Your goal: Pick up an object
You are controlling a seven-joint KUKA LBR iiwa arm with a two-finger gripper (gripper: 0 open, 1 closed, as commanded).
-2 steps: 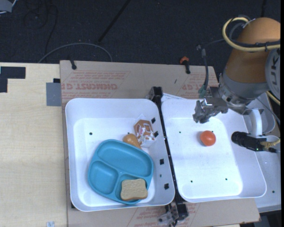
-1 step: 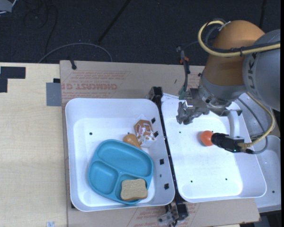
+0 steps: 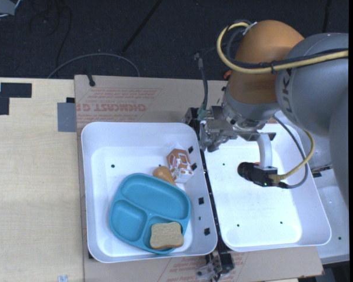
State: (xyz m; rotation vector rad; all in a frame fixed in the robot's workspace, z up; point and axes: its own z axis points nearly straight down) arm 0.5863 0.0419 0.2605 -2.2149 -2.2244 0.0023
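Left bin [image 3: 97, 157]: blue 3-compartment tray [image 3: 147, 207], rounded corners, lying flat at bin's ~5 o'clock. Long axis runs approx 10-to-4 o'clock. Tan bread-slice-like piece [image 3: 166, 235] sits in tray's compartment at the 5 o'clock end; other two compartments face 9–12 o'clock side. Small orange-tan rounded obj [image 3: 163, 173] touching tray's rim at its 1 o'clock. Just beside that, toward 1 o'clock, a white/brown patterned packet [image 3: 180, 163], crumpled, near the bin's right wall.

Gripper [image 3: 215, 135]: low over the divide between the two bins, at upper end of the right bin [image 3: 294, 216]'s left wall. Fingers — cannot tell opening, hidden in dark hardware under wrist. Nothing seen held. Well apart from tray; packet is the nearest obj, at its 7 o'clock.

Black cable-end part [image 3: 256, 174] hangs over right bin, w/ yellow cable. Counter [image 3: 29, 175] light wood.
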